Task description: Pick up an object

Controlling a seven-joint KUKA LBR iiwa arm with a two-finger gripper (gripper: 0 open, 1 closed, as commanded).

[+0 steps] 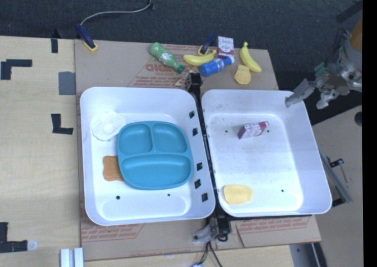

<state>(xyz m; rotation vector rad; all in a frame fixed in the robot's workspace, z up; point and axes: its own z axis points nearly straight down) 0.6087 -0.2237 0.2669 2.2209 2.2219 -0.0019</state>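
Dark carpet surrounds a cardboard-topped bench (165,71) carrying two shallow white bins side by side. Toys lie in a loose cluster on the cardboard beyond the bins: a green bottle (166,57), two yellow bananas, a blue bottle and a small carton.

Gripper (310,96) sits at the far right corner of the right bin (306,160), over its rim, arm entering from the right. Two fingers are visible and spread apart with nothing between them, so I read it as open and carrying nothing.

Likeliest target: small red-and-white packet (253,129). It lies on the right bin's floor, to the left of the gripper and nearer the camera, well apart from it. Long axis runs roughly left-right, slightly tilted, right end farther from the camera. It appears flat and wrapper-like, dark red at the left end, pale toward the right. Fine detail is too small to read.

Second candidate: yellow rounded piece (237,194), farther off in the same direction, close to the near wall.

Left bin (88,142) holds a blue divided plate (155,154), an orange piece (110,168) tucked at its left edge and a clear cup (106,127), all much farther left.

Judgement: grasp not yet begun; the coming move needs travel left and toward the camera, then descent, with fingers closing across the packet's short axis.
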